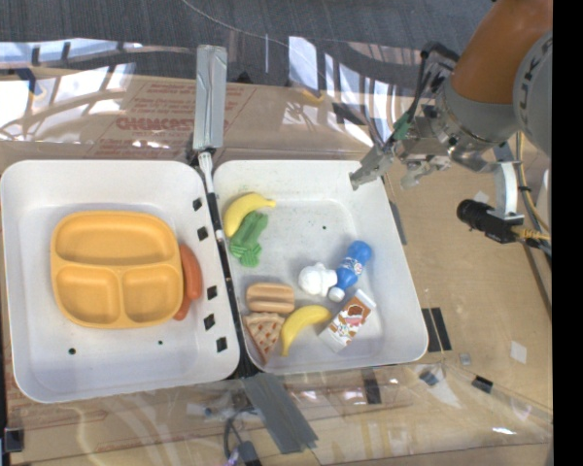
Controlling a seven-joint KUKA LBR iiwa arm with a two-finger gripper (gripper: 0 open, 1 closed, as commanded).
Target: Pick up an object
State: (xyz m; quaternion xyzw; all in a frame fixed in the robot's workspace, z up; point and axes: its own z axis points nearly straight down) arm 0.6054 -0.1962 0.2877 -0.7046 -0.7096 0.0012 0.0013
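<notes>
Right bin [408, 299], near edge: waffle slice [263, 335], banana [302, 325], small carton [350, 320]. Behind them: hot dog [270, 297], white ball [317, 280], blue bottle [352, 264]. Further back: green toy [247, 237], 2nd banana [245, 208]. Left bin [29, 357]: yellow divided tray [117, 268], sausage [188, 282] touching its right side. Pincer [371, 167] over right bin's far right corner, holding nothing; fingers' gap: cannot tell.

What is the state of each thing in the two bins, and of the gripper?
Yellow divided tray: flat in left bin, compartments bare.
Sausage: lying against tray's right edge.
Blue bottle: lying on its side, right bin.
Two bananas: lying apart.
Hot dog: lying flat.
Small carton: lying flat.
Gripper: above right bin's far corner, holding nothing.
</notes>
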